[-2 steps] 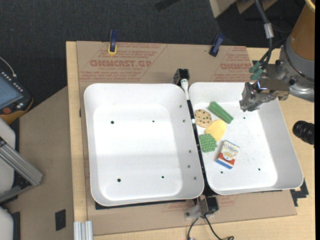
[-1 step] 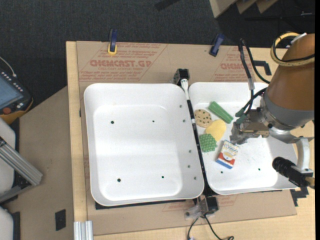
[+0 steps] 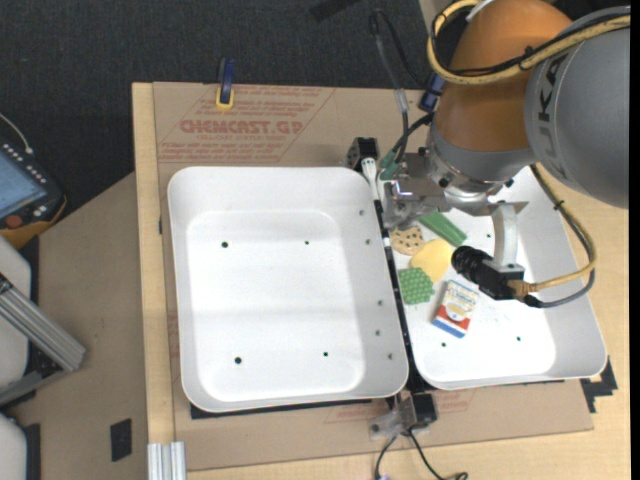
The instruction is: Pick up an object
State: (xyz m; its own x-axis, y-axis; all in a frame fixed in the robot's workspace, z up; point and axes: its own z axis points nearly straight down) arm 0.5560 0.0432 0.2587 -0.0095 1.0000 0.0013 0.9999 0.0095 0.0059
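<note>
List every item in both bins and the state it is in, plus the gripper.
Round tan cookie-like disc: lying flat, right bin, just below the gripper.
Yellow block: resting in the bin, touching the green textured pad.
Green textured pad: flat, by the bin's left wall.
Small red, white and blue box: lying flat, apart.
Gripper: lowered over the bin.

Bench surroundings outside the bins

A brown cardboard sheet point(image 3: 250, 118) printed in red lies under the bins, a blue-and-yellow clamp point(image 3: 226, 85) on its top edge; dark carpet point(image 3: 120, 28) fills the frame's upper left.
</note>
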